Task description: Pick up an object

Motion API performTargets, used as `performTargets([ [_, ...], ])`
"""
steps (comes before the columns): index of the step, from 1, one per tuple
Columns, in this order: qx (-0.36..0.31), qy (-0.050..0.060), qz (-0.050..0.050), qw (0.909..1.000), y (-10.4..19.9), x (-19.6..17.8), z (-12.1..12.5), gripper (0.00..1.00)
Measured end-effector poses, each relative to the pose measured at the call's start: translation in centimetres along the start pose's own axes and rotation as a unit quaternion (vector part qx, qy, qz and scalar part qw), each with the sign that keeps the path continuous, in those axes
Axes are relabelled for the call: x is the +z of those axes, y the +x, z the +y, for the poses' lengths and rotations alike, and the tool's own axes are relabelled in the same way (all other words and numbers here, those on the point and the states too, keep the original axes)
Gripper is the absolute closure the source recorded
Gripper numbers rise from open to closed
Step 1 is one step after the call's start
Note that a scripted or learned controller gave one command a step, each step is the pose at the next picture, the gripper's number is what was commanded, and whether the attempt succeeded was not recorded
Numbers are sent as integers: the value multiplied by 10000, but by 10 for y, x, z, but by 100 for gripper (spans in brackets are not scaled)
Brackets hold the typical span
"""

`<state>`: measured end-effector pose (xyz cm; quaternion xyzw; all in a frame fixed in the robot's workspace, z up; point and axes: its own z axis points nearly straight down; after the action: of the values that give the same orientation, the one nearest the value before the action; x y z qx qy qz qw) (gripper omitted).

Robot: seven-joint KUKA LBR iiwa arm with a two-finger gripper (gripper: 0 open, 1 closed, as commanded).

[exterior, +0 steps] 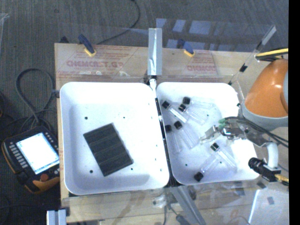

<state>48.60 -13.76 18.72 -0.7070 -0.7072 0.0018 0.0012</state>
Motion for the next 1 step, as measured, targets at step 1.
performTargets([
  [1, 310, -22, -8, 9995, 16, 82, 74, 0],
])
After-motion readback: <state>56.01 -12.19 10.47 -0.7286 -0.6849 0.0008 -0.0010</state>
